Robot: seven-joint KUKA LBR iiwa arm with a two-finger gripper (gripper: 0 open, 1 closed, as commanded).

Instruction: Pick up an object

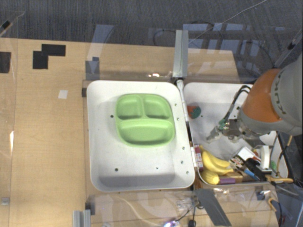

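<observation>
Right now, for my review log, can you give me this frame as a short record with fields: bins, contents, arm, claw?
left bin: holds a green divided plate
right bin: bananas at the near edge, a small red and green object near the divider, mixed small items in the near right corner
arm: reaches in from the right, over the right bin
claw: low over the right bin, above the bananas; no object seen between its fingers

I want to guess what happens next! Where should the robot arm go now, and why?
Probably a small move down and toward the near edge, onto the yellow bananas. The end effector hangs over the right bin, above bare floor, with nothing seen between its fingers. The bananas lie in the near corner, the closest big thing; the small red and green object sits further off.
</observation>
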